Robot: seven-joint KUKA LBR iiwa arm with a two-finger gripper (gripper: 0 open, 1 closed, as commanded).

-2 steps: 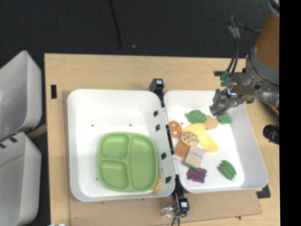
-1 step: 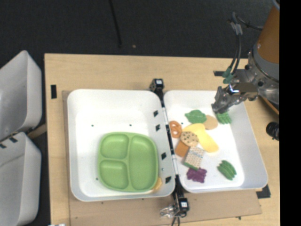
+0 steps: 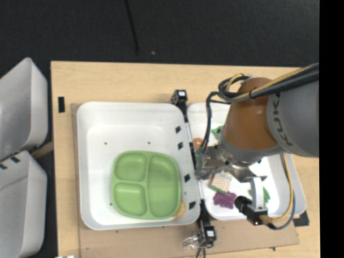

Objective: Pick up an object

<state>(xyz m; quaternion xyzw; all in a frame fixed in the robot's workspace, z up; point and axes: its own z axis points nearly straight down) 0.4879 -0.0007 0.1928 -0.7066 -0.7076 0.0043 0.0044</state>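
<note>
Looming largest under the camera, the grey KUKA arm (image 3: 293, 120) with its orange band (image 3: 248, 117) is reaching in from the right and hanging over the right white bin (image 3: 279, 211). Its gripper (image 3: 210, 165) is sitting low at the near-left part of that bin, close to the divider between the two bins; the wrist is covering it, so whether it is grasping anything cannot be told.

Just below and to the right of the gripper, a pale speckled card-like piece (image 3: 221, 183) is lying on the bin floor. Beyond that, further toward the bin's front edge, a purple object (image 3: 224, 199) is resting, apart from the gripper. A small orange object (image 3: 198, 142) is peeking out just above the gripper, and a green scrap (image 3: 216, 132) is showing near it beside the arm. A white and green item (image 3: 259, 192) is lying to the gripper's right.

Well to the left of the gripper, across the divider, a green divided plate (image 3: 146, 184) is lying flat in the left white bin (image 3: 94, 128). Both bins are resting on the wooden bench (image 3: 134, 79).
</note>
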